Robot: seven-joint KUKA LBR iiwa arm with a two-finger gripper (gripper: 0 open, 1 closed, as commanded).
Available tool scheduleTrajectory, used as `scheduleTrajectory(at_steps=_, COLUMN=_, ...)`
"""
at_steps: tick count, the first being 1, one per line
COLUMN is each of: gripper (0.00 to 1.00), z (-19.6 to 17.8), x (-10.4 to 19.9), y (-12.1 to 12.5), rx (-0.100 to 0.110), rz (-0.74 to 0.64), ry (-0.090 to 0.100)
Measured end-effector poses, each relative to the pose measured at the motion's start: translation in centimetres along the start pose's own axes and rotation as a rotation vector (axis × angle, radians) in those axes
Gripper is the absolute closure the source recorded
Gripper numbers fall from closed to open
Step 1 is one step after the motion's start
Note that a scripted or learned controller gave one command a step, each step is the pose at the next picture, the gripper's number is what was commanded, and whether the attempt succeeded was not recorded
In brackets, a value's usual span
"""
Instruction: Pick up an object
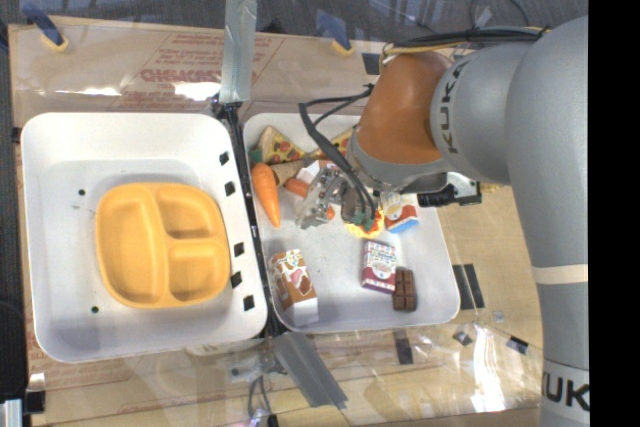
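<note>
Right bin (pixel 440 300): carrot (pixel 265 194) lies just left of the fingers (pixel 322 205).

Robot lab: taped bench (pixel 150 65), bins (pixel 40 215)

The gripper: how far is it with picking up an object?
Done: the gripper is down in the right bin, beside the carrot. In hand: nothing visibly sits between its fingers. Left: grasping and lifting; the carrot, milk carton and chocolate bar lie on the bin floor.

Arm (pixel 480 115) over right bin (pixel 435 300), carrot (pixel 265 195), yellow tray (pixel 160 242) in left bin (pixel 40 215)
</note>
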State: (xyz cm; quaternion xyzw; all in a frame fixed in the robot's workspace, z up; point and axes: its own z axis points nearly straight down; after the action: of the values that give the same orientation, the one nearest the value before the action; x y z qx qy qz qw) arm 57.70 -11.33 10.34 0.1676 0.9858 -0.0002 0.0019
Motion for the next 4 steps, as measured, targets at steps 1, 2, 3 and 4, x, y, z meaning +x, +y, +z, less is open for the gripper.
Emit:
scheduleTrajectory(at_steps=1, gripper=1.00, z=-1.5, x=-6.3, y=-7.9, rx=0.001, rz=-0.145, ry=-0.001)
scheduleTrajectory(at_steps=2, gripper=1.00, z=-4.8, x=-7.9, y=-7.3, rx=0.000, rz=-0.453, ry=-0.002)
scheduleTrajectory(at_steps=3, gripper=1.00, z=-10.7, x=-9.4, y=-2.0, rx=-0.001, rz=-0.161, ry=-0.003)
scheduleTrajectory(at_steps=4, gripper=1.00, z=-6.3, x=-7.3, y=-7.8, rx=0.000, rz=-0.588, ry=0.004)
